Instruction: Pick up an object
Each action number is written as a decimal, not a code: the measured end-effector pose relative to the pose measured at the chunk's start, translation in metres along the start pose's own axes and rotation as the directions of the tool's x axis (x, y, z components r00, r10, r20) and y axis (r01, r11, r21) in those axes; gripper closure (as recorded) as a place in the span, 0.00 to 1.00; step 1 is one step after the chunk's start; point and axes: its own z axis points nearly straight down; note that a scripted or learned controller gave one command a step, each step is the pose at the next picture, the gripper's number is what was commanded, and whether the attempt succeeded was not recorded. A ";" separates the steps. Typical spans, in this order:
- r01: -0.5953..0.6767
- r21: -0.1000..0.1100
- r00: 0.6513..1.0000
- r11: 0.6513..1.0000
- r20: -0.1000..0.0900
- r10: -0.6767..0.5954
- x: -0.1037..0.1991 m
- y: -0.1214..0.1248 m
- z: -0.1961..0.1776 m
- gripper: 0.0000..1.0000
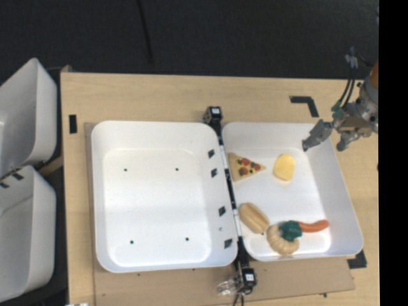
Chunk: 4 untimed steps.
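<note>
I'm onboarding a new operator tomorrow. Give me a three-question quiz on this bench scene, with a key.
1. True or false: the flat triangular toy pizza slice lies in the right-hand shallow white bin.
2. Which item lies closest to the end effector? A) tan toy bread roll B) round yellow toy piece C) orange toy carrot with green top
3. Fill in: the end effector's fingers are spread ____ above the right bin's far right corner.

Key: 1 true; 2 B; 3 open.
</note>
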 end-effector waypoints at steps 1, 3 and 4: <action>-0.002 0.008 1.000 1.000 -0.004 0.002 0.036 -0.026 0.128 0.00; 0.004 0.008 1.000 1.000 -0.005 -0.004 0.061 -0.005 0.163 0.00; -0.003 -0.013 1.000 1.000 0.007 0.004 -0.018 0.069 0.069 0.00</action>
